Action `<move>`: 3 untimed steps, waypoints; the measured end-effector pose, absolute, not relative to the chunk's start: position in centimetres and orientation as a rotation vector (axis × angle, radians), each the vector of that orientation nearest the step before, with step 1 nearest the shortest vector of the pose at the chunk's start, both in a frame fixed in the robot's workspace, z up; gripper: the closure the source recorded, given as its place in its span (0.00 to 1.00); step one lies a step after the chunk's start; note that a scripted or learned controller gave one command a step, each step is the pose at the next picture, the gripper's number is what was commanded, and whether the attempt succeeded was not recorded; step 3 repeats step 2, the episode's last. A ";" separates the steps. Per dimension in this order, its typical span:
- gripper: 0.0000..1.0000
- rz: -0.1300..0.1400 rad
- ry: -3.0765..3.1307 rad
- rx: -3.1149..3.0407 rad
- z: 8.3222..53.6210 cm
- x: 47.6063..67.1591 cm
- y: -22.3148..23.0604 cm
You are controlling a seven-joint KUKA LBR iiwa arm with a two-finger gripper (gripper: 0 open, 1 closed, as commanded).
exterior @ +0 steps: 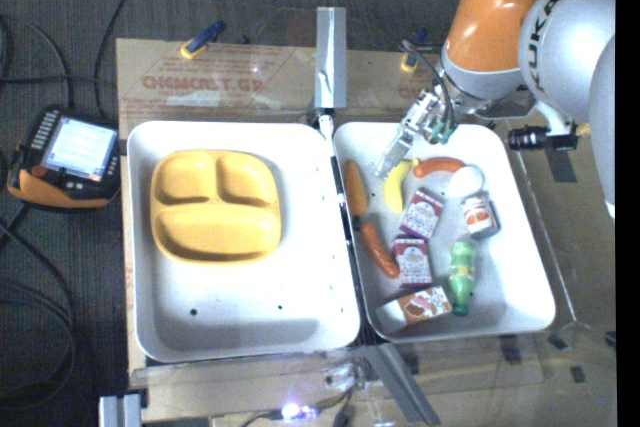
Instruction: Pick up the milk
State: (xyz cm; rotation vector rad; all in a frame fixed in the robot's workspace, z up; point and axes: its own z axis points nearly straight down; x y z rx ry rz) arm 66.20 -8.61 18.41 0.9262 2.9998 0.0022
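**Ana:** Looking down at a slant, what did the camera take in?

**Ben:** Two shallow white bins sat side by side on a bench. The left bin point(180, 315) held a yellow divided plate point(216, 205) with three compartments, lying in its upper half. The right bin point(525, 265) held a scatter of toy groceries.

**Ana:** Where was the arm?

**Ben:** It reached in from the right, grey with an orange band point(495, 5) above the wrist. The gripper point(392, 160) hung over the upper left part of the right bin, pointing down and to the left, its tip just beside a yellow banana point(396, 187). Whether its two fingers were spread or pressed together, I could not tell; they read as one thin pale shape. Nothing showed between them.

**Ana:** And the milk?

**Ben:** A small carton, the milk point(423, 213), lay in the middle of the right bin, below the gripper and apart from it. A similar carton point(412, 260) lay just below it, and a third carton point(424, 303) lay near the bin's front edge.

**Ana:** What else lay around them?

**Ben:** A green bottle point(461, 275) to the right of the cartons, a small jar point(479, 214) above it, a white round object point(464, 180), and a red sausage point(438, 165). Two orange carrot-like sticks point(355, 190) lay along the left wall.
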 end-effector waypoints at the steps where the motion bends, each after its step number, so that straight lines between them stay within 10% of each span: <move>1: 0.00 0.000 2.972 1.013 9.2 61.2 -12.1; 2: 0.00 -0.003 2.872 1.265 25.3 63.8 -16.6; 3: 0.00 -0.003 2.872 1.265 25.3 63.8 -16.6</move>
